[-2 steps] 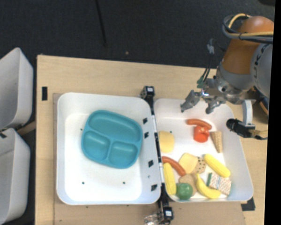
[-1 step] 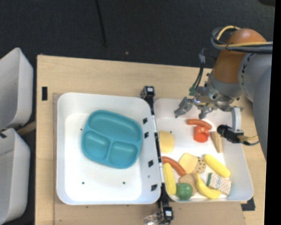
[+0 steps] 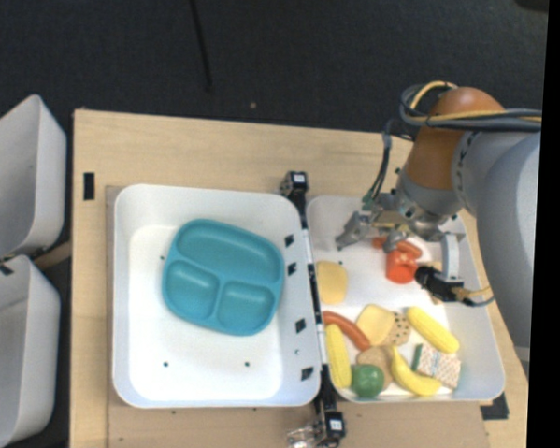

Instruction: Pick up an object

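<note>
The right bin (image 3: 486, 318) holds several toy foods. A red-orange tomato-like piece (image 3: 401, 263) lies near its upper middle. A pale yellow slice (image 3: 331, 282) rests by the left wall. Toward the front lie an orange sausage (image 3: 347, 329), a yellow corn cob (image 3: 337, 355), a green ball (image 3: 367, 381), a banana (image 3: 412, 376) and a yellow oblong piece (image 3: 432, 329). My gripper (image 3: 371, 233) hangs low over the bin's back part, just up and left of the red-orange piece. Nothing shows held in it.
The left bin (image 3: 124, 351) carries a blue divided plate (image 3: 224, 276). A ridge with black clips (image 3: 306, 295) separates the bins. The grey arm with its orange band (image 3: 433, 156) reaches in from the right over the back right corner.
</note>
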`<action>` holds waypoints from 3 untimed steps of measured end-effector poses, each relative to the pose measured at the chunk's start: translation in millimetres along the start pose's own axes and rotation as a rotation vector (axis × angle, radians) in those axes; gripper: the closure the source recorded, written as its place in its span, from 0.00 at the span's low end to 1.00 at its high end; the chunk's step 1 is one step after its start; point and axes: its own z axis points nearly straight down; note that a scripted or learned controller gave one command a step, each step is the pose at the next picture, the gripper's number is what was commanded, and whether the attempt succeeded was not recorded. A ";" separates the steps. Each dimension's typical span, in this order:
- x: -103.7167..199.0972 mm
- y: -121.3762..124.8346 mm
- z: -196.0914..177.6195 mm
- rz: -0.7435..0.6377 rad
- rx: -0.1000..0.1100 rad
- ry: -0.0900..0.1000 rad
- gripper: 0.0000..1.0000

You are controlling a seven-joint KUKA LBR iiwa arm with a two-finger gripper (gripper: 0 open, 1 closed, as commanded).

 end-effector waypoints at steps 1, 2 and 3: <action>-0.9 -0.4 15.0 0.002 -0.004 -0.001 0.00; -1.8 -0.1 7.8 0.003 -0.001 0.000 1.00; -1.3 5.4 -32.8 -0.002 -0.010 0.000 1.00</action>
